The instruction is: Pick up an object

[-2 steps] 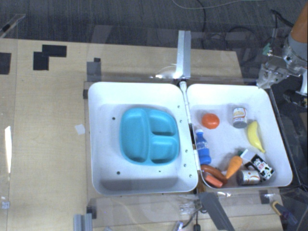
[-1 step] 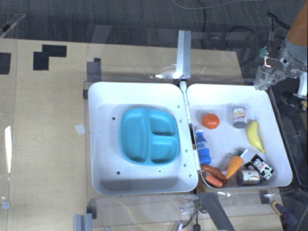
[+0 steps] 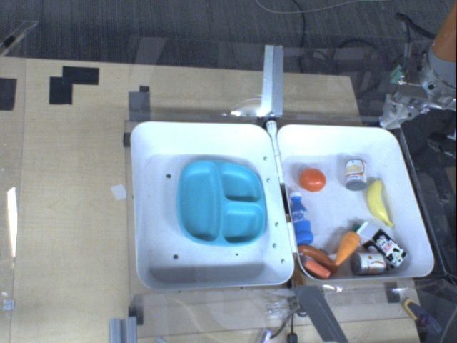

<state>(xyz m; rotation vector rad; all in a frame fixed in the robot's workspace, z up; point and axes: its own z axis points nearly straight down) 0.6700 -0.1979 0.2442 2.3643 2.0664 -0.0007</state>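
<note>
The right bin (image 3: 335,138) holds several small objects. An orange ball (image 3: 312,179) lies near its middle, with a small upright can (image 3: 355,174) to its right and a yellow banana (image 3: 378,202) below that. A blue bottle (image 3: 300,220) lies along the bin's left wall. At the front are a carrot (image 3: 347,246), a red sausage (image 3: 316,260), a can on its side (image 3: 368,264) and a black-and-white piece (image 3: 388,246). My gripper (image 3: 401,110) hangs outside the bin, past its back right corner, apart from all of them.
The left bin (image 3: 153,156) holds a blue divided plate (image 3: 220,201). A metal post (image 3: 272,84) stands behind the seam between the bins. A cable (image 3: 300,13) lies on the dark floor at the back.
</note>
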